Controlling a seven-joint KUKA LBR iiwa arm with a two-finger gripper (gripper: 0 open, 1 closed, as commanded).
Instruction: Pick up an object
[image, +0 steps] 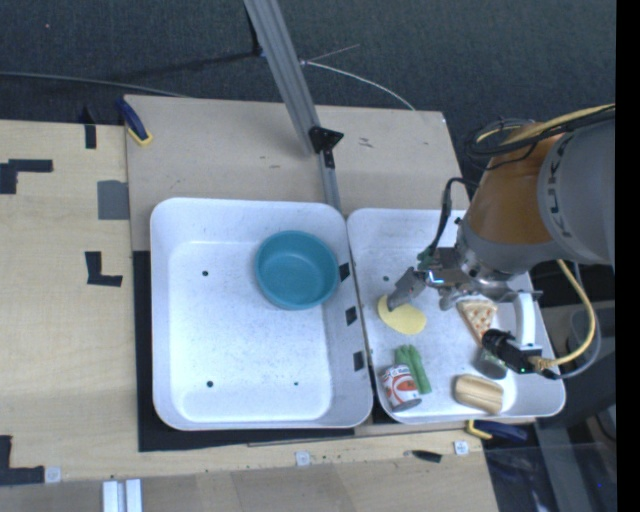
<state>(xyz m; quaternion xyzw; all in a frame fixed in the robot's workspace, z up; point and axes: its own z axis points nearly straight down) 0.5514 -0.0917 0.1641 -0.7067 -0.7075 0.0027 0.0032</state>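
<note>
target: yellow disc (404, 318) lying flat in right bin (400, 232), centre-right of frame | gripper (409, 293) hovering just above it, disc sitting slightly below-left of the tip | fingers: cannot tell if spread or clenched, nothing seen grasped | nearby: green stick (412, 369), can (400, 388), bread (477, 393) lower right | blue bowl (296, 269) sitting in left bin (190, 225)

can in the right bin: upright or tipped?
Tipped. The can lies on its side on the right bin's floor, its red-and-white label facing up, beside the green piece.
</note>
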